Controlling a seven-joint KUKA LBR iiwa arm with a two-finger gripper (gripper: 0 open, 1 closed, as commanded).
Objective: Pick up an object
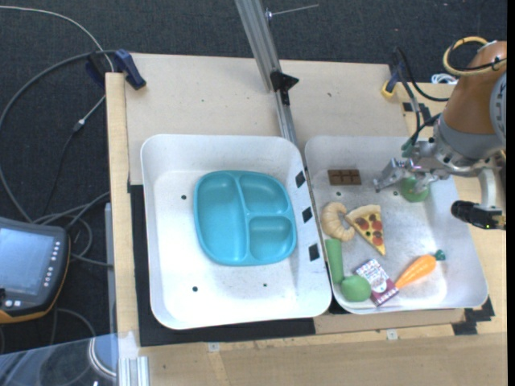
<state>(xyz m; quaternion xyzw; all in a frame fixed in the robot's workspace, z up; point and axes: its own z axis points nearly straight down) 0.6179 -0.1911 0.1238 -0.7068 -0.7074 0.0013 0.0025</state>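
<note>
My gripper [409, 177] hangs low over the far right part of the right bin [463, 292]. A small green object [415, 190] sits directly under it, partly hidden by the gripper, and I cannot tell whether it is held. Further left in this bin lie a brown chocolate bar [344, 177], a pale pastry [337, 221] and a pizza slice [369, 227]. Along the near side are a green stick [334, 256], a green round piece [356, 288], a purple packet [376, 281] and an orange carrot [418, 271].
The left bin [165, 296] holds a turquoise divided plate [244, 216]. A metal pole [259, 34] slants in from the top down to the gap between the bins. Bare wooden bench [201, 95] lies behind both bins.
</note>
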